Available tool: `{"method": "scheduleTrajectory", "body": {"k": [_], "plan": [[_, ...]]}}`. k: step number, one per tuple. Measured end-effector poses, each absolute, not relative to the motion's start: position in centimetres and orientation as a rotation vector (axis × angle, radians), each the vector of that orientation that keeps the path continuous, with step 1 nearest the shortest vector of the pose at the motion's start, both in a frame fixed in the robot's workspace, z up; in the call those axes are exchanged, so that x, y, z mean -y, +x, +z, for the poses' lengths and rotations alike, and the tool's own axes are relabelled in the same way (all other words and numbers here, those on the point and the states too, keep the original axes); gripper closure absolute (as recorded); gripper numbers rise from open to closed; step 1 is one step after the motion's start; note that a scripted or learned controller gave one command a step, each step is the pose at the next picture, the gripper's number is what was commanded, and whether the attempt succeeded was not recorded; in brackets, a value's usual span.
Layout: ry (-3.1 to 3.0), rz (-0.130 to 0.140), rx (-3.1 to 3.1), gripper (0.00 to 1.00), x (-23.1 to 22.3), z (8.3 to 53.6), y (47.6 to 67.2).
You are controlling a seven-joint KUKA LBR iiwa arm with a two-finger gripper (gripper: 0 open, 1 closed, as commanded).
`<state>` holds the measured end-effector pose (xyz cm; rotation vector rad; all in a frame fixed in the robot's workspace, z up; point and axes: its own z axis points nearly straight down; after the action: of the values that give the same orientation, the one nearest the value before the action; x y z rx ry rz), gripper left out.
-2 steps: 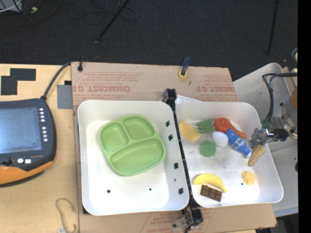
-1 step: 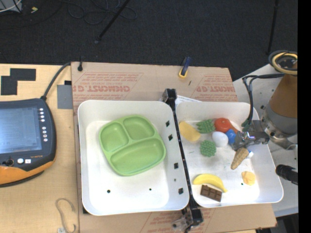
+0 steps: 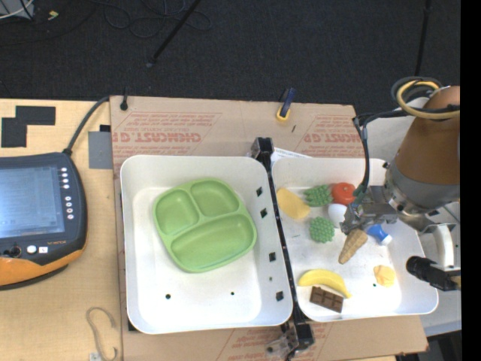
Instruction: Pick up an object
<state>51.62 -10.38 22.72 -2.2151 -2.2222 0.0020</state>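
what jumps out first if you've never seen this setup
The bright green divided plate lying in the left bin stands out most. The right bin holds a scatter of toy food, with the pincer low over an ice cream cone near a banana.

Two shallow white plastic bins sit side by side on a cardboard-covered bench. The left bin (image 3: 143,277) holds a light green three-compartment plastic plate (image 3: 204,224). The right bin (image 3: 406,295) holds small toy foods. Taking the tan toy ice cream cone (image 3: 352,245) as the landmark: the arm's gripper (image 3: 359,218) hangs just above its wide end; a green bumpy toy (image 3: 322,230) lies just left; a yellow toy banana (image 3: 324,280) and brown chocolate bar (image 3: 327,299) lie below; a red toy (image 3: 343,192) lies above.
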Motion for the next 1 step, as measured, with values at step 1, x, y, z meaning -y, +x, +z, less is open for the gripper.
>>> {"method": "scheduleTrajectory", "body": {"k": [1], "plan": [[-2.213, 0.0, 2.225, 1.0, 4.64, 23.44, 52.52]]}}
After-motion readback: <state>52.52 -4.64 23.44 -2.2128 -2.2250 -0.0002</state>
